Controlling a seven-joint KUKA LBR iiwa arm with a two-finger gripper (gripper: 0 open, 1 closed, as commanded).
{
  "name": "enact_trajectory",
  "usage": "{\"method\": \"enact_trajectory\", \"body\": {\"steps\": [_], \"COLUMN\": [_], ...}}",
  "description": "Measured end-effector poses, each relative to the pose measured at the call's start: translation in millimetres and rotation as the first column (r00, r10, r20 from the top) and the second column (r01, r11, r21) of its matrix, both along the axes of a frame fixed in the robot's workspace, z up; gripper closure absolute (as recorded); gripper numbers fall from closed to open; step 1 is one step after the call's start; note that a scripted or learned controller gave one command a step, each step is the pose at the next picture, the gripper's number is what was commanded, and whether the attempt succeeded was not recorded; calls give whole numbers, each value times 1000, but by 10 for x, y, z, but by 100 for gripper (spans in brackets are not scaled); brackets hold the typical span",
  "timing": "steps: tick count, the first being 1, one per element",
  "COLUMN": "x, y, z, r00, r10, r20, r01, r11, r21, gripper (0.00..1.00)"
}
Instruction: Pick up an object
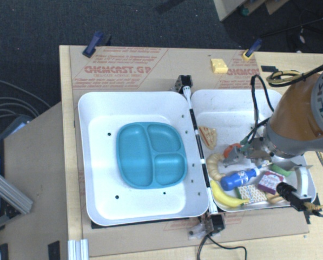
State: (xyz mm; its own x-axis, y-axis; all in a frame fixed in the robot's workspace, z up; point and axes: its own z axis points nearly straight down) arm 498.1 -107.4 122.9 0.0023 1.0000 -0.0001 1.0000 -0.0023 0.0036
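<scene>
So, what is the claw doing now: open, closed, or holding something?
Claw: over the right bin; open or closed cannot be told.

2 bins sat side by side on the bench (pixel 123 66). In the left bin (pixel 91 112) lay a divided tray (pixel 150 155), near its middle. The right bin (pixel 226 102) held a clutter toward its near end: a banana (pixel 224 196) at the front, a bottle (pixel 239 177) just behind it, a wedge of food (pixel 208 136) further back. The arm (pixel 296 118) stood over that bin's right side.
</scene>
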Motion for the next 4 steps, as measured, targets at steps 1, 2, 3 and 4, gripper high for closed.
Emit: {"method": "enact_trajectory", "body": {"steps": [1,2,3,4], "x": [374,370,237,344], "y": [99,125,697,573], "z": [-358,-268,1286,1366], "r00": [1000,1000,1000,1000], "r10": [-1,1,3,3], "r20": [6,3,-2,-2], "r01": [1,-1,-3,-3], "r11": [1000,1000,1000,1000], "r21": [-9,-4,1,-1], "gripper": [0,100,100,100]}}
